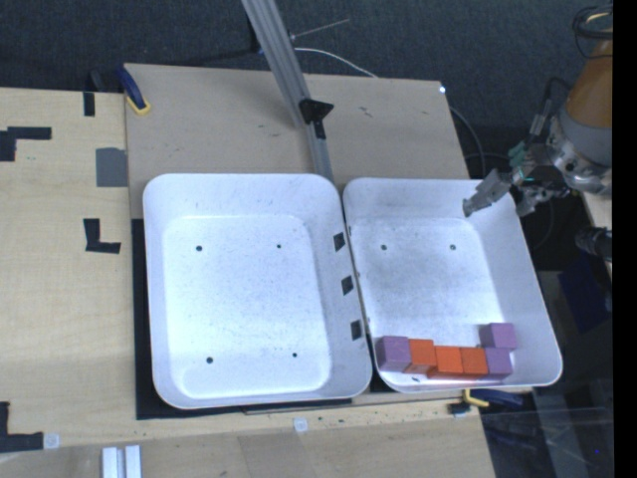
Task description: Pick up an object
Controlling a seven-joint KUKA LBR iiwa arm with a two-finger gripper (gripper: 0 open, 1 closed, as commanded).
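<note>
Over the far right corner of the right bin point(530, 277), just inside its rim: the jaws, seen as one blurred grey wedge pointing down and to the left. Cannot tell whether wide or narrow - too small and smeared to separate one side from the other. Nothing visible between them. Behind, at the right edge, the arm point(587, 118), cut off by the frame so that little more than the wrist, an orange patch and some cabling can be made out.

Well apart from the jaws, along the near wall of the same bin: a row of blocks point(448, 357) packed touching. From the left, one purple block point(395, 351), then orange blocks point(450, 359) whose number is hard to settle because the seams blur together, then a purple pair point(499, 350) at the right end, seemingly one stacked on or set behind the other - cannot tell which.

Beside it to the left, the left bin point(151, 267), speckled grey on its floor. Between the two bins, small black clips point(346, 285). Across the far side of the counter point(199, 118), a slanted metal rail point(277, 43), its top cut off by the frame. At the near edge under the right bin, a blue and yellow clamp point(486, 398), partly hidden.
</note>
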